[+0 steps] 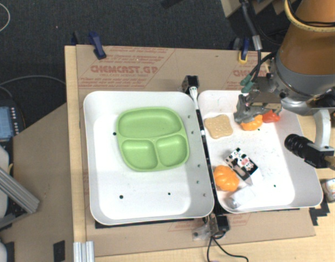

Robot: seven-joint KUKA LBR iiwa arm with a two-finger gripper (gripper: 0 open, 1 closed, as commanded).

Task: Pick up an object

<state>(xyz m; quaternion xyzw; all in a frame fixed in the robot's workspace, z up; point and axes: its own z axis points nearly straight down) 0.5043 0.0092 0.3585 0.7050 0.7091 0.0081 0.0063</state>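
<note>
— Nearest the lens, what is seen?

— An orange toy fruit (226, 178) at the right bin's (290, 198) six o'clock, touching a black-and-white toy (241, 164). A tan cracker-like piece (219, 126) lies toward ten o'clock. A green divided plate (153, 137) rests in the left bin (102, 162).

— And the gripper (251, 115)?

— It is lowered at twelve o'clock onto a small orange object (252, 123), a red piece (271, 115) beside it. Whether anything is clamped cannot be told.

— Handling?

— The object is judged light, smooth, likely slippery; its widest middle should be taken.
</note>
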